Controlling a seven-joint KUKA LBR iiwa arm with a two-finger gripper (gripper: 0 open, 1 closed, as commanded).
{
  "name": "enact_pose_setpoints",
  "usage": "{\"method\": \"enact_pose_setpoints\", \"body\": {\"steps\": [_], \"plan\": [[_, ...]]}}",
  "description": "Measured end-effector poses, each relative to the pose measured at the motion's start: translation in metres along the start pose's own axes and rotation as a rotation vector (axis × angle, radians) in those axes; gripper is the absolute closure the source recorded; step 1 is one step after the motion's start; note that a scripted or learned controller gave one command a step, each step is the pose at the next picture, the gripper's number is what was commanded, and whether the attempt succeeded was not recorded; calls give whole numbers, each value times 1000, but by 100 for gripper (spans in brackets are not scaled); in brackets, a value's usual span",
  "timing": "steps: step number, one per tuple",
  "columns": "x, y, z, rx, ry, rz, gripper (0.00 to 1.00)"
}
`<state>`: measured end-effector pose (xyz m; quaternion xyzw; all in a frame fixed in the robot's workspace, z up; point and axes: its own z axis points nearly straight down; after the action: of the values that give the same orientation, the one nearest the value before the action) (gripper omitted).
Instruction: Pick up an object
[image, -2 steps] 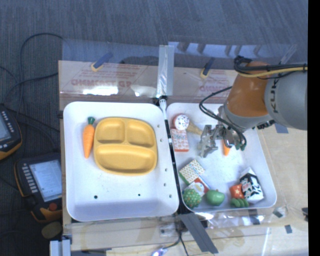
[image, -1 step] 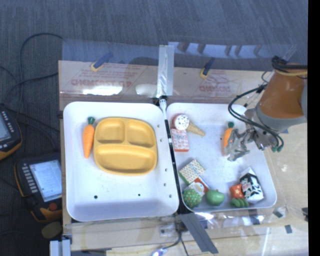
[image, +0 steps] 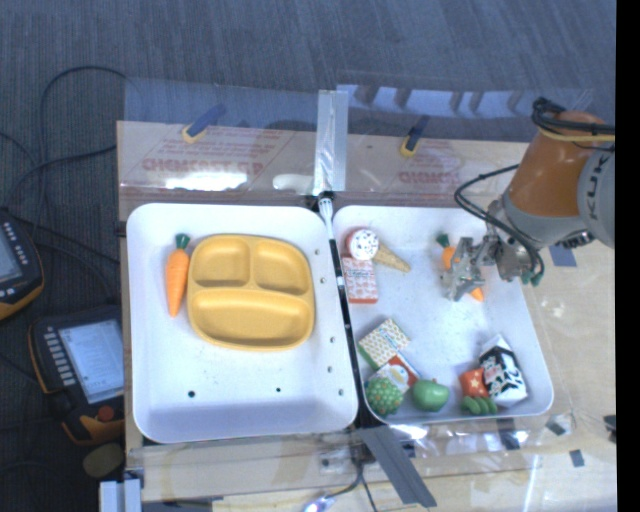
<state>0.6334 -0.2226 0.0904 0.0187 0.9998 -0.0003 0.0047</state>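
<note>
- Camera view: the counter (image: 140, 150) carries two shallow white bins side by side, the left bin (image: 150, 390) and the right bin (image: 530, 350).
- The grey arm with its orange band (image: 552, 172) comes in from the right and leans over the upper right part of the right bin.
- The end effector (image: 468, 268) hangs low over the right bin's floor, with a small orange carrot-like piece (image: 447, 253) just beside it on its left and another bit of orange (image: 477, 294) showing below it; whether it is clenched or released cannot be told from this slant.
- In the right bin's upper left lie an ice cream cone toy (image: 372, 249) and, just below it, a red and white carton (image: 360, 282).
- Along the right bin's lower edge sit a checkered box (image: 384, 341), a green round toy (image: 431, 395), a strawberry toy (image: 473, 384) and a black and white carton (image: 503, 372).
- The left bin holds a yellow divided plate (image: 250, 290), with an orange carrot (image: 177, 277) lying just beside its left side.
</note>
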Motion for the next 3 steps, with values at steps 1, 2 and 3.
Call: {"method": "enact_pose_setpoints", "body": {"steps": [1,2,3], "plan": [[0,0,2,1,-2,0,0],[-2,0,-10,3,-7,0,100],[-2,0,-10,3,-7,0,0]]}}
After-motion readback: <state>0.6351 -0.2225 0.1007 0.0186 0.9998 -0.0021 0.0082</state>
